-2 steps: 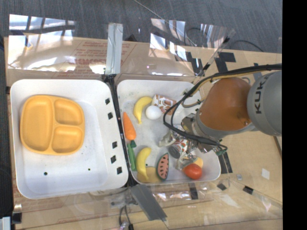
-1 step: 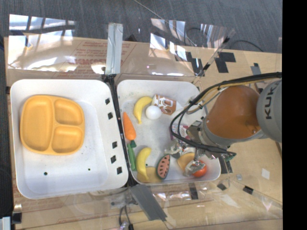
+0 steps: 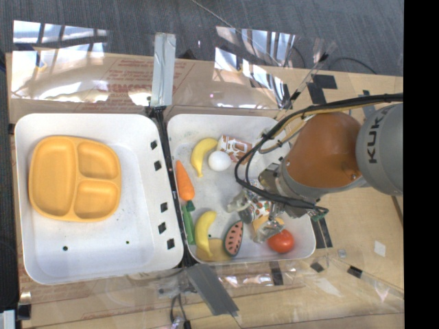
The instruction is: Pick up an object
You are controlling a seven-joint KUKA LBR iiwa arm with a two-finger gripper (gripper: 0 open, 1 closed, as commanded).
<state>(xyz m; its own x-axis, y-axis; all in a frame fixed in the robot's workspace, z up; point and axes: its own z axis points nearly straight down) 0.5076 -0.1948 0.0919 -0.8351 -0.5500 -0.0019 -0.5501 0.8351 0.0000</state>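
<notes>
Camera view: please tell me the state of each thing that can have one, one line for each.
yellow divided tray: right way up, lying flat in the left bin.
carrot: lying by the right bin's left wall.
watermelon slice: lying flat, cut face up.
tomato: resting on the right bin floor, near the front wall.
end effector: down in the right bin; grip unclear.

One camera hangs above the bench [image 3: 357, 252], tilted down so both white bins fit across the frame. The gripper [image 3: 259, 211] sits low and right of centre, the right bin [image 3: 206, 125] under it, the left bin [image 3: 137, 245] well off to its left.
</notes>
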